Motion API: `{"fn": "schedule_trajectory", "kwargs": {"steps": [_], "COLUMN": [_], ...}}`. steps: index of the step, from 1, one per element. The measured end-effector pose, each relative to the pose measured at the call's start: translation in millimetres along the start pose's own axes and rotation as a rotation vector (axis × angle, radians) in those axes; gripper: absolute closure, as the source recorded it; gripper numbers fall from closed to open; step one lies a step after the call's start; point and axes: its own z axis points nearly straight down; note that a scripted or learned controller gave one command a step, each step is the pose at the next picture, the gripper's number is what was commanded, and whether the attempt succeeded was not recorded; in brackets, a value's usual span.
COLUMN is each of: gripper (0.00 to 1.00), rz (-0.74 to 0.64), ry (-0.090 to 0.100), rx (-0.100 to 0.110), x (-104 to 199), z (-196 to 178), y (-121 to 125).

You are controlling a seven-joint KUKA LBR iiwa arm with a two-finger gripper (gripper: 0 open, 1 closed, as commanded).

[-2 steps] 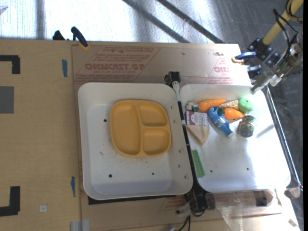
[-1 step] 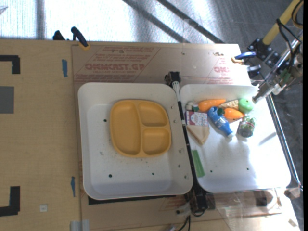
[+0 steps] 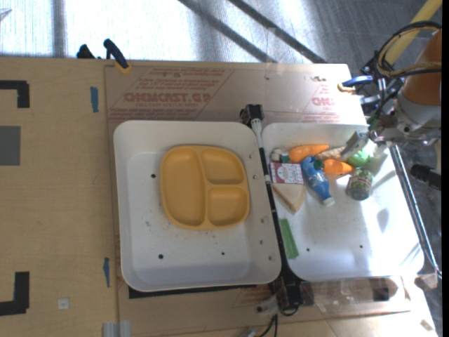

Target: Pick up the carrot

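Cardboard-covered bench point(image 3: 56, 188), 2 white bins point(image 3: 140, 258), carrot point(image 3: 309, 151), gripper point(image 3: 361, 144) state unclear

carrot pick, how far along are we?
Done: nothing visibly; the carrot lies in the right bin, beside the blue bottle and the small carton. In hand: the gripper is at that bin's upper right, among the clutter near the green item, to the right of the carrot; nothing visible between its fingers. Left: reaching the carrot, grasping and lifting it.
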Motion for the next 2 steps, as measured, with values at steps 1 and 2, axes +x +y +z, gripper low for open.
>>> {"fn": "schedule_trajectory", "kwargs": {"steps": [1, 2], "gripper": [0.0, 0.0], "rz": [0.15, 0.279], "ry": [-0.015, -0.012], "rx": [-0.009, -0.001], "x": [36.1, 39.8], "z": [30.6, 31.6], "y": [25.7, 23.7]}}
